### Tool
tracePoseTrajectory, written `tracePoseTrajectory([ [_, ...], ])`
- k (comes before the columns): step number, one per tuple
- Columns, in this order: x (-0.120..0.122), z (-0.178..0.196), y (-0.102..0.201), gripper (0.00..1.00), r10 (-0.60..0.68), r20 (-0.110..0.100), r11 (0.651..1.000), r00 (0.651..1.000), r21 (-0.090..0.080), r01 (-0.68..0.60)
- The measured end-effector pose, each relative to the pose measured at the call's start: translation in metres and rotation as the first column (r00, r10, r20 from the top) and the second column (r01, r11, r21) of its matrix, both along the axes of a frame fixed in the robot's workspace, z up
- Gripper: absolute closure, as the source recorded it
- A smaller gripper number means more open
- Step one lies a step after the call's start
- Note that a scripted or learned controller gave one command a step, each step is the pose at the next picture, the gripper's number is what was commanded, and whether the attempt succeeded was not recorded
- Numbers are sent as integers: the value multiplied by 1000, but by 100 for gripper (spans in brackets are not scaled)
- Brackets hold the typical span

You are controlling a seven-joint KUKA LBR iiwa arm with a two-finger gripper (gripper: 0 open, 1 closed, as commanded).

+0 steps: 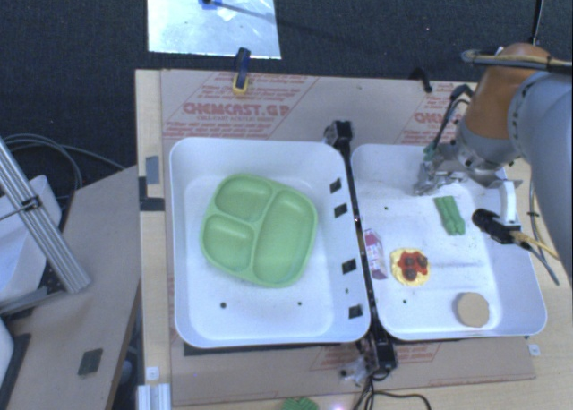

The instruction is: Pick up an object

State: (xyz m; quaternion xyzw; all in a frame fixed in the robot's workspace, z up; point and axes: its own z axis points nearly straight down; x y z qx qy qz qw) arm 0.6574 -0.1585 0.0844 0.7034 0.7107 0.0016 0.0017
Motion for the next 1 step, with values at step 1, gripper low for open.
tracePoseTrajectory([
  [1, -2, 1, -4, 0, -5, -2, 1000, 1000, -1, 5],
])
